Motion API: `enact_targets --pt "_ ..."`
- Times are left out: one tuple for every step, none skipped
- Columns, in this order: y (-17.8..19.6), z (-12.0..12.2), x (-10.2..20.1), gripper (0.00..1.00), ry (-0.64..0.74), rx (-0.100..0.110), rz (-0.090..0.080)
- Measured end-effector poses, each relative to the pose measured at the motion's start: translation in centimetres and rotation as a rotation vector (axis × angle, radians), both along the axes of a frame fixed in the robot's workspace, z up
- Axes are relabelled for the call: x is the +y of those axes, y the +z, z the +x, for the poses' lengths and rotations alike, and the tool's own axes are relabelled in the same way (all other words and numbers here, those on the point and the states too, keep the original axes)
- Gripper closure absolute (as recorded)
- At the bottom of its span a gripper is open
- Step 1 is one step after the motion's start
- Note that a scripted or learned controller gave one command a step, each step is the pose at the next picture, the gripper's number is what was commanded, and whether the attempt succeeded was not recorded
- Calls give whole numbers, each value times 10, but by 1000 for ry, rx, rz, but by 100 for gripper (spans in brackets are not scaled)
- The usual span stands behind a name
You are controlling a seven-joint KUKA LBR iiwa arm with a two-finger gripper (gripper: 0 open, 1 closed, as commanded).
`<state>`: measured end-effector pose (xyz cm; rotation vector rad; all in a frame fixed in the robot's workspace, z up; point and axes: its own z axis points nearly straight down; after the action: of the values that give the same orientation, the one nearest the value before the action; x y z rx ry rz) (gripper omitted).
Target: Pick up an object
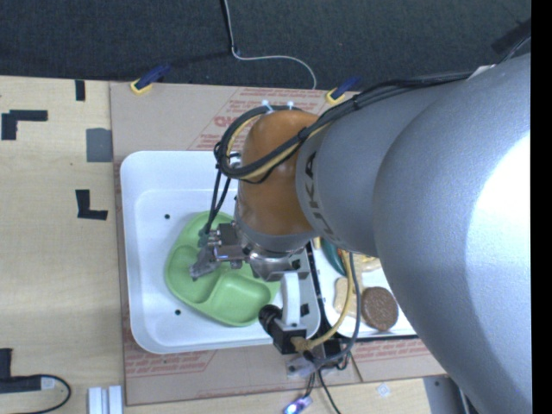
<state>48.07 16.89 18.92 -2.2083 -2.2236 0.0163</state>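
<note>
My gripper (207,261) hangs low over the green dish (216,291), which lies inside the left white bin (138,231), near its middle. Whether I've clamped anything I cannot tell. The dish looks like light, stiff, smooth plastic, probably slippery; I judge its raised rim the best place to pinch

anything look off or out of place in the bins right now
Nothing looks spilled or broken. The green dish lies flat in the left white bin, with the tool low over its upper part. A brown round object sits in the right bin, largely hidden by the arm, so that side can't be fully judged.
</note>
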Motion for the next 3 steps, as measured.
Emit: enact_targets --pt "17 1 -4 100 -4 -6 0" --pt "271 28 -17 100 -5 -30 7" --pt "271 22 55 100 2 -12 3"
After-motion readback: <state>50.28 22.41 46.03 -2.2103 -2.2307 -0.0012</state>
